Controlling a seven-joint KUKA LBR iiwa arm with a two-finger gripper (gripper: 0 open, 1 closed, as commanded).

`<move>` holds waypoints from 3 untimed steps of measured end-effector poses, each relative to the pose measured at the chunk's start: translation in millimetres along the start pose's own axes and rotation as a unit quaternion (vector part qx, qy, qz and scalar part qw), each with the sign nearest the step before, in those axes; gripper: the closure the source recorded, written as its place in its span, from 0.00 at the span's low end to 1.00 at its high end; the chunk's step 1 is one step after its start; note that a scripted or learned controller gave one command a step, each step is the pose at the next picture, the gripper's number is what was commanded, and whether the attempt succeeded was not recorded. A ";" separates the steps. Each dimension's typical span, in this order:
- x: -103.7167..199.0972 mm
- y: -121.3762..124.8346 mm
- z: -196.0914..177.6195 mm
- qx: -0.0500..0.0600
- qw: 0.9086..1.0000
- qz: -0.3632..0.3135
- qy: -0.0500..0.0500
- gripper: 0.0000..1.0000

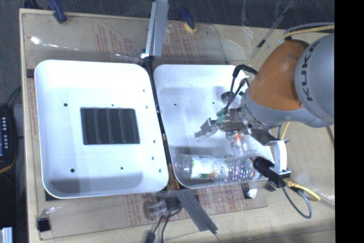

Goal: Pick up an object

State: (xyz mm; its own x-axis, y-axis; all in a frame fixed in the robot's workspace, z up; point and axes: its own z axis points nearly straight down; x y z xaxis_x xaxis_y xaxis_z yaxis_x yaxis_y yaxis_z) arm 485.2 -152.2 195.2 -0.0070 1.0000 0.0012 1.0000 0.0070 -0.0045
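Bench, right bin (187,82) | clear plastic bottle (216,168) lying 3-to-9, at 6 o'clock of my gripper (219,125) | grip state unreadable

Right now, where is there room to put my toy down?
Left bin: bare white all around the dark grate. Right bin: free near its back-left corner. Crowded at its front, where the clear bottle lies under the gripper.

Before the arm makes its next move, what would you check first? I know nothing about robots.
1. Object present: clear plastic bottle lies on its side along the near wall of the right bin: ok.
2. Gripper over that bin: ok.
3. Gripper above the bottle: not ok, it sits nearer the bin's middle.
4. Finger opening: cannot tell.
5. Bottle held: not ok, not between the fingers.
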 end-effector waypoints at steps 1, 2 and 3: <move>-3.2 32.9 26.9 -0.001 0.993 0.118 -0.001 0.00; -52.6 50.9 -21.6 -0.001 0.998 0.067 0.000 0.00; -47.2 73.5 -16.4 -0.002 1.000 0.010 -0.001 0.00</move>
State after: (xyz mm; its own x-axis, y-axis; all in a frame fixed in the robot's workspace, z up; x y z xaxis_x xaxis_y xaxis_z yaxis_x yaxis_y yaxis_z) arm 559.1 -198.9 211.2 0.0124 0.9999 -0.0006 0.9999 -0.0124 0.0000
